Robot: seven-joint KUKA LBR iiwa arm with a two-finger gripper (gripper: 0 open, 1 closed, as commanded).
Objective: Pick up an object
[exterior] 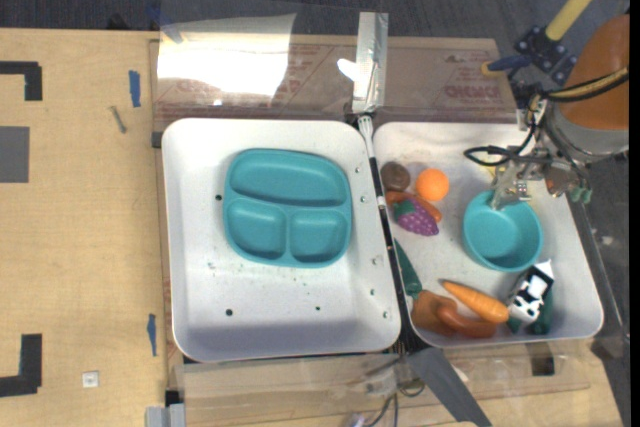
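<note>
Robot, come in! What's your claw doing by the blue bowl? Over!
Gripper at teal bowl rim, grip unclear. Nothing seen held. Carrot, cow toy close by.

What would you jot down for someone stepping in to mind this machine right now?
Gripper: at the far rim of the teal bowl in the right bin; nothing visibly held, finger state unclear.
Right bin also has an orange ball, purple grapes, a carrot and a black-and-white toy.
Left bin holds a teal divided plate.
Done: no pick visible.
Left: grasp one object and lift it.
</note>
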